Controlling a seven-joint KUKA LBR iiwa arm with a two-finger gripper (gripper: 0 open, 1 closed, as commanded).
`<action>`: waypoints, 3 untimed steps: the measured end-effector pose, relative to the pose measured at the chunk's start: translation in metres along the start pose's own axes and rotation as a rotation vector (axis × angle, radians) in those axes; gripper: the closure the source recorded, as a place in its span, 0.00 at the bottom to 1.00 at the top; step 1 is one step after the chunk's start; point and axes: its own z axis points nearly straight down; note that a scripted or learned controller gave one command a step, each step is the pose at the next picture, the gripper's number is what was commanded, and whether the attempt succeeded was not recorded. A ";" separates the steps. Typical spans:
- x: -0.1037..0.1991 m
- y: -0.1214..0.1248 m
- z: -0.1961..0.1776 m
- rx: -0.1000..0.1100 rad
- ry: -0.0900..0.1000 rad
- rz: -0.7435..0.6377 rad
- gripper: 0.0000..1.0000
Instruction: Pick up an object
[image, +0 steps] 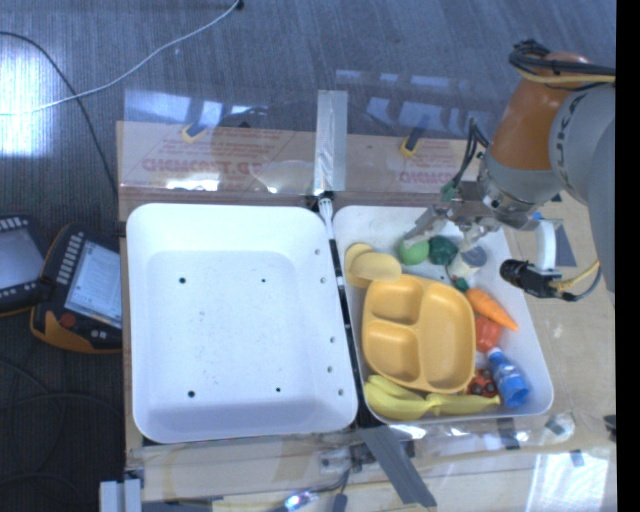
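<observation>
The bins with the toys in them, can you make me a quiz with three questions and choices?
1. Where is the yellow divided plate?
A. left bin
B. right bin
C. floor

2. What colour is the toy carrot?
A. orange
B. purple
C. white

3. How does the banana lie?
A. standing upright
B. hanging from the gripper
C. flat, beside the plate's near edge

Answers: 1 B, it sits in the right bin. 2 A, orange beside the plate. 3 C, it lies flat there, far from the gripper.
</observation>
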 end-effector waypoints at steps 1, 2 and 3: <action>-0.034 0.000 0.045 -0.014 -0.005 -0.012 0.00; -0.030 0.012 0.055 -0.029 -0.014 -0.061 0.00; -0.027 0.017 0.057 -0.033 -0.015 -0.072 0.00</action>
